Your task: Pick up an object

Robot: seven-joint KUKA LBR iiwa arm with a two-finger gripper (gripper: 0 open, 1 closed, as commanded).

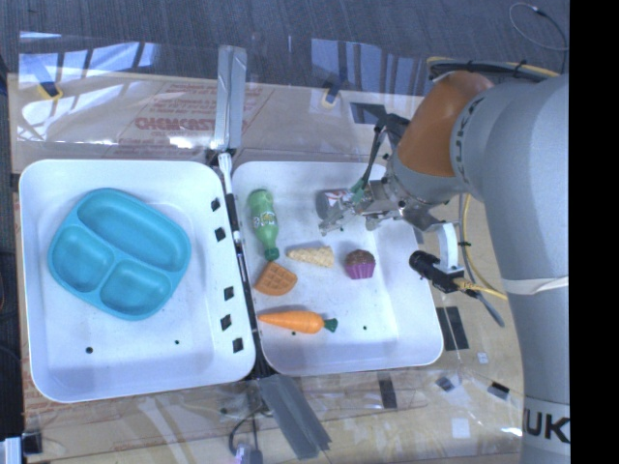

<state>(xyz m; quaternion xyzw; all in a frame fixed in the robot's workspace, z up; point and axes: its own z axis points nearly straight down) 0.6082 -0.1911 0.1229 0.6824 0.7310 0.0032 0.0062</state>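
Objects for picking lie in the right bin [416,351], none of them lifted as far as this view shows: a green bottle [262,220] near the divider, a pale corn piece [311,255], a waffle-like wedge [276,279], a purple cupcake [360,264] and a carrot [292,322] toward the near wall. The left bin [39,356] carries a blue divided plate [120,251]. My claw [334,211] is positioned low over the back of the right bin, above and just behind the corn piece and the cupcake, apart from the bottle. Its end is small and cluttered at this angle; I cannot tell how far it stands open, and I see nothing clearly between its tips, so I record no hold. Assessment of progress: the reach into the bin appears made, while the grasp and the lift remain outstanding. All five items rest on the bin floor, each separate from its neighbours, though the corn piece and the wedge sit close together. Nearest candidates, by my judgement, are the corn piece and the cupcake; a short descent would be needed to reach either.
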